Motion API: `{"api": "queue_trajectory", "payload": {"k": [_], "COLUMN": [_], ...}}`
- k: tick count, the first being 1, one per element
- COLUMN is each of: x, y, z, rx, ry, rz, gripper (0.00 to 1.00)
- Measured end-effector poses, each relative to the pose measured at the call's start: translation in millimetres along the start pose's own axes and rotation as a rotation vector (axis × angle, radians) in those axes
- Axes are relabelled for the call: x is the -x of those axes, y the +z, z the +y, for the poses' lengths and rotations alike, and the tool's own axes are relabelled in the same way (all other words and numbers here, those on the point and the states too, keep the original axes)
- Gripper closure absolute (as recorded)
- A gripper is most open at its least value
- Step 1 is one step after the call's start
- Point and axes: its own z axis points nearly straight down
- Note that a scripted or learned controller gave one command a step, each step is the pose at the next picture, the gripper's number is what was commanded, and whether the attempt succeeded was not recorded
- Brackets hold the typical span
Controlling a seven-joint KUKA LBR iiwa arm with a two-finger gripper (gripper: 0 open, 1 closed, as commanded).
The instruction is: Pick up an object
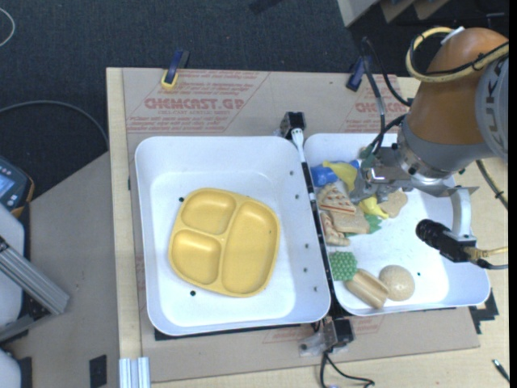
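Note:
The right bin (440,293) holds a heap of toy food. A blue piece (329,173) and a yellow piece (349,170) lie at its far left, with a striped sandwich slice (338,207) just below them. A yellow-green piece (374,211) and a tan chunk (396,204) sit beside the sandwich. My gripper (377,178) hangs low over this heap, right above the yellow-green piece, and the wrist hides what lies beneath it. Nearer the front lie a green dotted disc (343,263), a tan roll (367,288) and a beige ball (397,281).
The left bin (153,164) carries a yellow divided plate (224,241). A black cylinder (440,239) juts over the right bin's right side. Clamps (172,69) hold the cardboard at the back. The grey arm with its orange band (456,79) overhangs the right bin's far corner.

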Motion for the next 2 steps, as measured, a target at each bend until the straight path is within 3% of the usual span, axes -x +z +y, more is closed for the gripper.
{"api": "queue_trajectory", "payload": {"k": [2], "x": [1.3], "y": [4.7], "z": [16.4], "rx": [0.004], "ry": [0.001], "rz": [-0.001], "gripper": [1.00]}}
